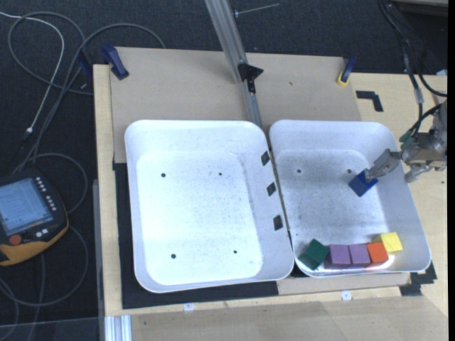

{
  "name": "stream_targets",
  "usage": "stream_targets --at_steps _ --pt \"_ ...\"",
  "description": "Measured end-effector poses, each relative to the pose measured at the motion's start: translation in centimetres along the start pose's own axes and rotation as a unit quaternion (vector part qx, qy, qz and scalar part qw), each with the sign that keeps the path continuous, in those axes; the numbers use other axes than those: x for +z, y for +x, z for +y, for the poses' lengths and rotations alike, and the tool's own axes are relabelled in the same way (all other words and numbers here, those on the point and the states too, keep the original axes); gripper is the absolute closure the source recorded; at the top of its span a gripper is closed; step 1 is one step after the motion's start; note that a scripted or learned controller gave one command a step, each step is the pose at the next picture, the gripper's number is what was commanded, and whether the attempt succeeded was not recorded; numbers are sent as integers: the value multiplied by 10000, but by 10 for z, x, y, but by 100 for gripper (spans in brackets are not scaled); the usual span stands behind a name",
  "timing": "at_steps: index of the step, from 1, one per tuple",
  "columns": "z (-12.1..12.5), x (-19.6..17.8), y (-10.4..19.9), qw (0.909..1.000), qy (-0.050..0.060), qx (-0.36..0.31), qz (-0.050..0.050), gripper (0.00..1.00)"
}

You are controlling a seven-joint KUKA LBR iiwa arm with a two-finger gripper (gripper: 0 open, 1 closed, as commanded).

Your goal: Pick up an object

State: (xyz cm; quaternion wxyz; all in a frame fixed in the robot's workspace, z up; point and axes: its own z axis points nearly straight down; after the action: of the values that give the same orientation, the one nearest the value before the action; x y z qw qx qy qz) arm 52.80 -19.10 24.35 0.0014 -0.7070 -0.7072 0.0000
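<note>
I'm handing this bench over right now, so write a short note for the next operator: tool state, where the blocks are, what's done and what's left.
Tool: at the right bin's right side, its tip at the blue block; whether it grips the block can't be told.
Other blocks: green, purple, red, orange and yellow in a row along the right bin's near edge.
Done: tool has reached the blue block.
Left: confirm the grasp and lift.

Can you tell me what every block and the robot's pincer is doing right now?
pincer: over the right bin, its tip at the blue block; open or shut is not clear.
blue block: right at the pincer's tip; held or not is unclear.
green block: lying tilted at the bin's near edge.
purple block: sitting next to the green one.
orange block: sitting in the row.
yellow block: at the row's right end.
</note>
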Motion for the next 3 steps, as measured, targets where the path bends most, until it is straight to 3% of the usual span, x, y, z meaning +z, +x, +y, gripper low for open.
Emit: stream_targets --at_steps 1,2,3 --pt "31 70 -27 10000 30 5 5 0" --pt "60 148 -26 10000 29 -11 8 0" --pt "61 132 -27 10000 -8 -9 -4 100"
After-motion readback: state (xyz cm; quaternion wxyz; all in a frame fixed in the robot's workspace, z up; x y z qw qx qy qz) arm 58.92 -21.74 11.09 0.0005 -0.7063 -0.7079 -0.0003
